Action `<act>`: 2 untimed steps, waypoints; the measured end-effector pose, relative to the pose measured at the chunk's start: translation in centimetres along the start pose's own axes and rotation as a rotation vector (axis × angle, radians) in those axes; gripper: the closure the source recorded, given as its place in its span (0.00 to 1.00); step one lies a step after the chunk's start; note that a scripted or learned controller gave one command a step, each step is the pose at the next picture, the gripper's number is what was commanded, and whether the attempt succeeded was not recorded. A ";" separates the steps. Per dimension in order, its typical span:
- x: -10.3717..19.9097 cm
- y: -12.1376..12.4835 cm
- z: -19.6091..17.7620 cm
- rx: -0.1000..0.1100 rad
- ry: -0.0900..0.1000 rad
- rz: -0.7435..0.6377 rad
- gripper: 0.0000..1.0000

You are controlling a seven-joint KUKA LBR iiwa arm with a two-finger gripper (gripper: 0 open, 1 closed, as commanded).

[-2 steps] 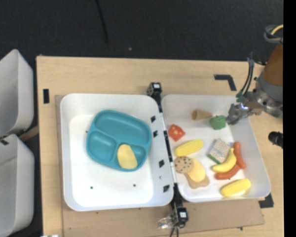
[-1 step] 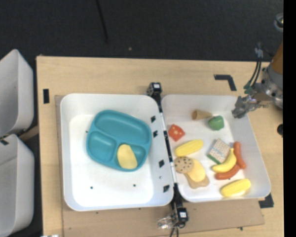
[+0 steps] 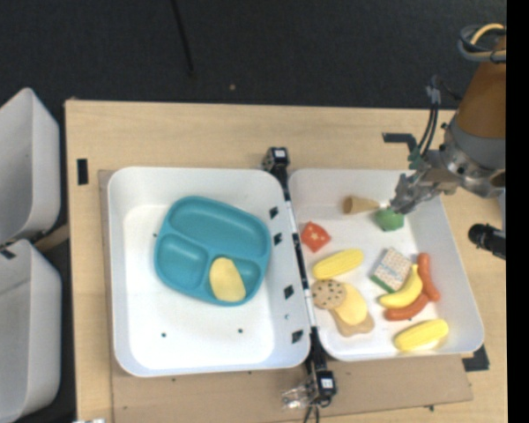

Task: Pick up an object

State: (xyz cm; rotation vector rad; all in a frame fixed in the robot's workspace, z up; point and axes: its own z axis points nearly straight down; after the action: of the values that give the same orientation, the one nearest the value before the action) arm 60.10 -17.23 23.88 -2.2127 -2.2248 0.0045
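Wooden bench [image 3: 88,263], two white bins: your gripper [image 3: 404,197] sits low in the right bin [image 3: 454,280], at or touching the green block [image 3: 390,220], jaw state impossible to tell, nothing lifted; grasp and raise left, you may judge.

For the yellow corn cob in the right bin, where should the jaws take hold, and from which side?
Probably across the middle of the corn, coming straight down from above. It lies flat and long, tilted slightly, so the jaws would close across its narrow width. There is bare bin floor on its upper side; the cookie sits close below, so stay clear of that end.
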 end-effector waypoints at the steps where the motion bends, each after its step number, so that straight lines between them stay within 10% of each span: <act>1: 4.2 1.2 0.4 0.001 0.001 -0.001 1.00; 2: 8.9 1.3 1.3 0.001 0.000 0.000 1.00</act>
State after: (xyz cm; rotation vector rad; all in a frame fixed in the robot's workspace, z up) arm 61.34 -8.30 22.61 -2.2122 -2.2249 0.0055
